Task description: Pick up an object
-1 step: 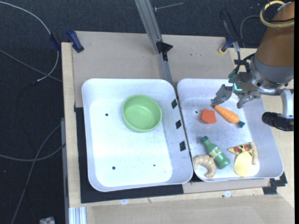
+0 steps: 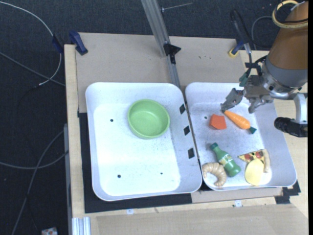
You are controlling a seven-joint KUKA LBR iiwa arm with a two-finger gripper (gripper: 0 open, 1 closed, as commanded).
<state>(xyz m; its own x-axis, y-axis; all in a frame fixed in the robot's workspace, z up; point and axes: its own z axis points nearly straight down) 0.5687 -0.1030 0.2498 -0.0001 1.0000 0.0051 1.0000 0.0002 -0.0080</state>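
Desk (image 2: 122, 58): tan board, two shallow white plastic bins side by side. Left bin (image 2: 98, 146) holds a round green bowl (image 2: 148, 118), far-centre. Right bin (image 2: 279, 146) carries the small stuff. Gripper (image 2: 246, 102) hovers at its far end, fingers spread, nothing between them. Carrot (image 2: 237, 120) lies just near of the fingers, smooth orange taper, long axis running far-left to near-right, green stub end pointing near-right. Orange wedge (image 2: 218, 122) beside it on the left. Near end: green bottle (image 2: 226, 161) lying tilted, tan croissant (image 2: 216, 173), yellow disc (image 2: 255, 172), possibly a pizza slice (image 2: 252, 156), blurry.
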